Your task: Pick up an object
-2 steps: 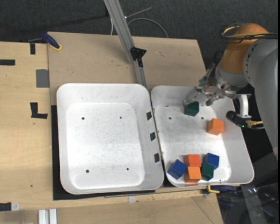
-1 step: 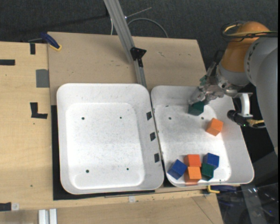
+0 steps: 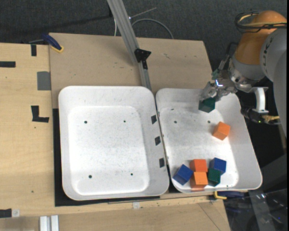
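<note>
In the camera view, two shallow white bins are seen side by side on the bench: the left bin (image 3: pixel 67 129) and the right bin (image 3: pixel 250 167), into which the arm (image 3: pixel 260 47) reaches from the right. The gripper (image 3: pixel 213 91) is placed over the far part of the right bin, and a dark green block (image 3: pixel 207 105) is seen right at its tip, tilted and apparently raised off the bin floor. The block appears to be clamped between the fingers, though the contact itself is small in the picture and the grip cannot be confirmed with full certainty. An orange block (image 3: pixel 222 130) is left lying alone near the middle of the right bin, well apart from the gripper. At the near edge of that bin a cluster is gathered: a blue block (image 3: pixel 183 173), two orange cubes (image 3: pixel 199 172) stacked or touching, a second blue cube (image 3: pixel 219 165) and a second green cube (image 3: pixel 214 177) just beside them. The task is judged to be largely accomplished: an object seems to have been seized and taken up from the bin floor. What is left, as far as can be judged, is for the hold to be proven secure and the block to be carried clear.
</note>
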Robot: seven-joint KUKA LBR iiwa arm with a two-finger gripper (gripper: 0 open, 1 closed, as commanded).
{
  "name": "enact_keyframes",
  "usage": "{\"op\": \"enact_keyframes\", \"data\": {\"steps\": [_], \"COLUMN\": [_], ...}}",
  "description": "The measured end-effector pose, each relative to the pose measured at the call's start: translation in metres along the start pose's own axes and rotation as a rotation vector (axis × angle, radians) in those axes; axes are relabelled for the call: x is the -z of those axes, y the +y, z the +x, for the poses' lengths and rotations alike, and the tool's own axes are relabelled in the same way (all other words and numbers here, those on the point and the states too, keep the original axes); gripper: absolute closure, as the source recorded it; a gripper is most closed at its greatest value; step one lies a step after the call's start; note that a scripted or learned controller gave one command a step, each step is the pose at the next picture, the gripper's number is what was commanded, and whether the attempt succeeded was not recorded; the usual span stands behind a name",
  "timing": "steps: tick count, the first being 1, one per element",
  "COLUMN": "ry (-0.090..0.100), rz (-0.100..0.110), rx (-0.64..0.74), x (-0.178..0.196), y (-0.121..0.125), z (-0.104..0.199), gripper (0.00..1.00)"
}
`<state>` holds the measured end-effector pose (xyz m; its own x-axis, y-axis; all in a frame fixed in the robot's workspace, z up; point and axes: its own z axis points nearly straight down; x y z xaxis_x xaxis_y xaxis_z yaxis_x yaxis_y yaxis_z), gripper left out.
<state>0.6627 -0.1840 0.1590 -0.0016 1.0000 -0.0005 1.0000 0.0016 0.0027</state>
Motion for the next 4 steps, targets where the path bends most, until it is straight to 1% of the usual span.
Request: {"op": "enact_keyframes", "data": {"steps": [1, 2, 3, 4], "ry": [0.000, 0.002, 0.003, 0.003], "rz": [0.000, 0.005, 0.005, 0.006], "rx": [0.000, 0.004, 0.006, 0.006], "x": [0.046, 0.045, 0.057, 0.058], "y": [0.001, -0.017, -0.026, -0.030], "z": [0.000, 0.061, 0.121, 0.177], "gripper": [1.00, 1.00, 1.00, 1.00]}}
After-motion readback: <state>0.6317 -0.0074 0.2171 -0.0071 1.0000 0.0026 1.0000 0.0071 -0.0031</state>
